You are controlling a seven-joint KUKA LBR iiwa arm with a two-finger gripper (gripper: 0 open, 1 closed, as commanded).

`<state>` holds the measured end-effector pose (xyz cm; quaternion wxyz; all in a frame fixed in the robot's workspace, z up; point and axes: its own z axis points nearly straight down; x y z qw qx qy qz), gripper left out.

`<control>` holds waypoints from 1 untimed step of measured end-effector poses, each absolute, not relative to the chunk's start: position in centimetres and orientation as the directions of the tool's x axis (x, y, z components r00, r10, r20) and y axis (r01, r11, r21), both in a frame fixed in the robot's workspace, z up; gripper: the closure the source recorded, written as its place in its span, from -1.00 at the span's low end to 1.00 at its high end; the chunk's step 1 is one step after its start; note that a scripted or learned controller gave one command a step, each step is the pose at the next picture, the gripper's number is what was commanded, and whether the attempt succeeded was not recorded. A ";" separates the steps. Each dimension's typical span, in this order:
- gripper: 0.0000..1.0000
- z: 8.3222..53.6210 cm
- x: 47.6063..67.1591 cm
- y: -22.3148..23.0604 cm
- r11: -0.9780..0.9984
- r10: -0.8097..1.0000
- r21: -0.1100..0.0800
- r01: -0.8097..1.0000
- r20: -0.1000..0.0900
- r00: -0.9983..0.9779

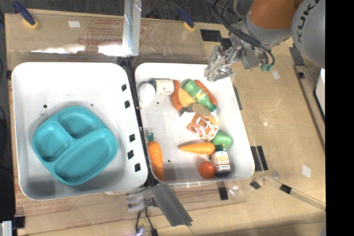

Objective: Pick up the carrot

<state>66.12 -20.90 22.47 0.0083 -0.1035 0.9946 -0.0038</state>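
The jaws hang over the top right corner of the right bin, pale metal fingers pointing down and left; from here I cannot tell whether they are spread or pressed together, and nothing shows between them.

The carrot lies well apart from them, toward six o'clock, low in the right bin. It is orange, smooth and tapered, resting on its side with the thin tip pointing to nine o'clock.

It is crowded. Just at its three o'clock end sits a green round piece, and at five o'clock a small dark jar with a red tomato beside it. At twelve o'clock lies an orange-and-white patterned pack, touching or nearly so. A second orange vegetable leans against the bin's left wall at nine o'clock. Farther toward twelve, a green bottle lies between carrot and jaws.

In the left bin rests a teal divided plate.
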 end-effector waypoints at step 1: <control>1.00 23.1 65.9 -20.8 0.883 -0.470 -0.004 -0.470 -0.005 -0.883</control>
